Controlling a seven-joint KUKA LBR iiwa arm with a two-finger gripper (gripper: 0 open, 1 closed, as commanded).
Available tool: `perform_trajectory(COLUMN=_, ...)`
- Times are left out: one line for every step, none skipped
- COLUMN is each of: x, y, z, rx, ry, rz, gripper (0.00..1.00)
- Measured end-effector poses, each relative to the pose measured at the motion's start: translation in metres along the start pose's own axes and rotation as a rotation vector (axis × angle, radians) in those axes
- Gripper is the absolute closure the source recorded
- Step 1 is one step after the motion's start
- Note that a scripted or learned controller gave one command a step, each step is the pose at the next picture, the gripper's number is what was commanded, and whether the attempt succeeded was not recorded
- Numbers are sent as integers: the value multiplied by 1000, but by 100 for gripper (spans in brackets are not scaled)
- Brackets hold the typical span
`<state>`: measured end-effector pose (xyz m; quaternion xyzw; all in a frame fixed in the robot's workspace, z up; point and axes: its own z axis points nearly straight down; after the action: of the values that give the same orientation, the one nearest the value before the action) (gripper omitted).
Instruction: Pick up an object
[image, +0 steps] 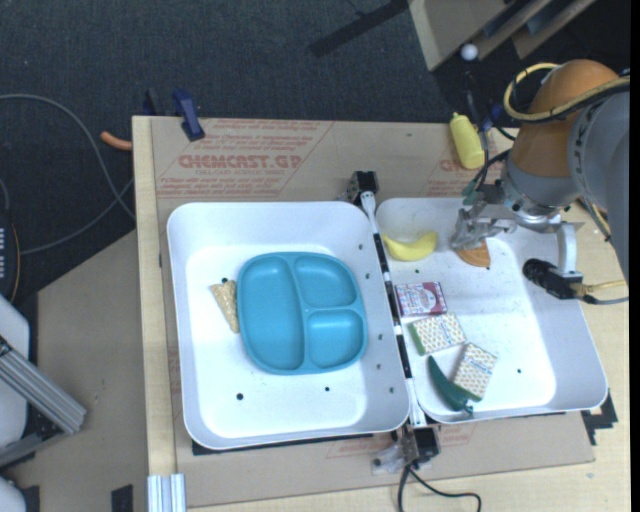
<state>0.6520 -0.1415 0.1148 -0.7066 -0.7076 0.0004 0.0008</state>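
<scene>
Tool (470, 236) low, arm bent downward

Left bin (200, 380) has a blue divided tray (300, 310) w/ a cracker (226, 302) at its left edge. Right bin (560, 350) has a banana (411, 245), small packets (437, 332), a green thing (448, 385). Gripper (470, 232) hangs over an orange item (476, 255) near the bin's far end.

Bright, even overhead light; faint glare on white bins (200, 400); soft, slightly blurred detail

Dark carpeted floor (80, 60), black cable (62, 205) looping across — printed cardboard-topped bench (240, 160), evenly lit
</scene>
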Motion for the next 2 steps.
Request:
perform_trajectory(x=-18, y=-65, z=31, rx=1, ry=0, rz=2, gripper=100)
perform_trajectory(x=33, y=-37, z=-62, rx=-4, ry=-1, rz=0, gripper=100)
